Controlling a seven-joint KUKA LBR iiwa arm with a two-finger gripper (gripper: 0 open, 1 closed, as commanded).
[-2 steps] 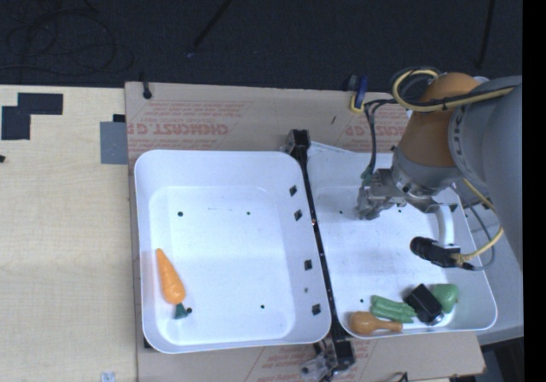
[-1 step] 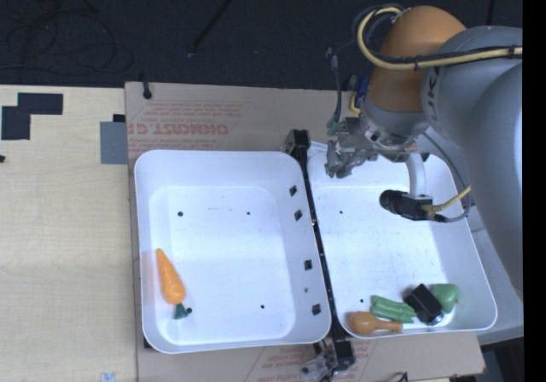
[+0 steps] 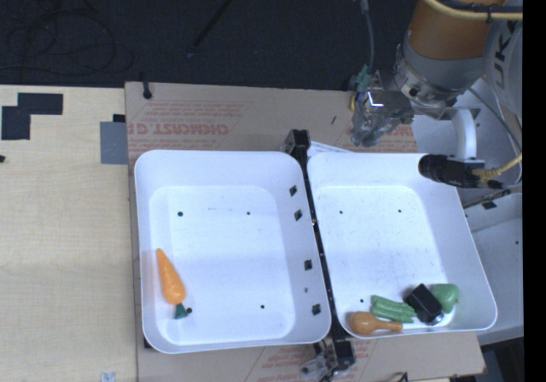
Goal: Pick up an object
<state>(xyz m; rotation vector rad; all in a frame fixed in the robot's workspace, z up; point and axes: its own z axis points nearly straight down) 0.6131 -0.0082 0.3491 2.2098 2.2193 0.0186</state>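
- Pale wood bench [image 3: 60,235] with a cardboard sheet [image 3: 222,116] on it; dark backdrop with loose cables behind.
- Two white bins sit on the cardboard, touching along their inner rims: left bin [image 3: 222,235], right bin [image 3: 384,227].
- Left bin: one orange carrot [image 3: 170,276] near the front-left corner, lying lengthwise with its green stub toward the front.
- Right bin: everything is bunched in the front-right corner.
  - black block [image 3: 424,303], tilted, between the two green pieces and touching both
  - green pod [image 3: 392,309], just left of the block
  - green lump [image 3: 445,293], just right of the block, against the wall
  - orange gourd [image 3: 372,323], in front of the pod, by the front rim
- Gripper [image 3: 371,124] hangs over the cardboard just behind the right bin's far rim, well apart from every object.
- Nothing is seen in the gripper; whether it is spread or closed can't be read at this angle.
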